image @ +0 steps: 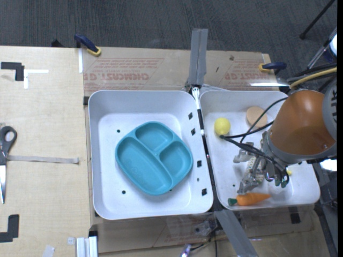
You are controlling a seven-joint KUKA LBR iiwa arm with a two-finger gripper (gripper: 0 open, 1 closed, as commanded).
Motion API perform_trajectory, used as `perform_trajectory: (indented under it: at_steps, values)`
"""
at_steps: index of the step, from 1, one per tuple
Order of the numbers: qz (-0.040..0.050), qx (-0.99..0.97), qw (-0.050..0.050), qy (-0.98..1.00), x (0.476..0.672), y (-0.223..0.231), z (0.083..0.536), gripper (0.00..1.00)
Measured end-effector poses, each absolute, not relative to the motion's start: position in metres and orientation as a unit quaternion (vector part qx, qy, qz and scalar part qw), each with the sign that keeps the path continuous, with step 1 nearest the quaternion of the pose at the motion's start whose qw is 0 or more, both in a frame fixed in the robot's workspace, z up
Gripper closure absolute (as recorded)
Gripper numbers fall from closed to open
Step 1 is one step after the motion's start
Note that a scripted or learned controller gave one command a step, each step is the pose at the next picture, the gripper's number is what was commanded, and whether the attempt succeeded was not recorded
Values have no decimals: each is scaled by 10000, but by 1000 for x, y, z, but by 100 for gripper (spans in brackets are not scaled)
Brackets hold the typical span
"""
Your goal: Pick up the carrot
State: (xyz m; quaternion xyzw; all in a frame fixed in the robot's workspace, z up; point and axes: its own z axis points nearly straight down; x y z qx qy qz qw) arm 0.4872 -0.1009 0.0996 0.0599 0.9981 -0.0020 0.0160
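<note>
Carrot (253, 198) lies flat against the near wall of the right bin (305, 194), green end toward the divided blue plate (154, 158). Gripper (250, 184) hangs just above it, likely lining up; finger state cannot be told, no grasp evident.

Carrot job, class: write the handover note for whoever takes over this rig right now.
End effector: low in the right bin, just above the carrot; whether it is open or shut can't be judged.
Carrot: lying against the right bin's near wall, not visibly gripped.
Also there: yellow ball and tan disc at the far side; blue divided plate in the left bin.
Done: approach.
Left: grasp and lift.
</note>
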Motion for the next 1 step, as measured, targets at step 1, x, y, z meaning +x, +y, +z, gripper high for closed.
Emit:
perform_trajectory:
  at_steps: [1]
  values:
    - [-35,-675,190,9975,489,-146,100,0]
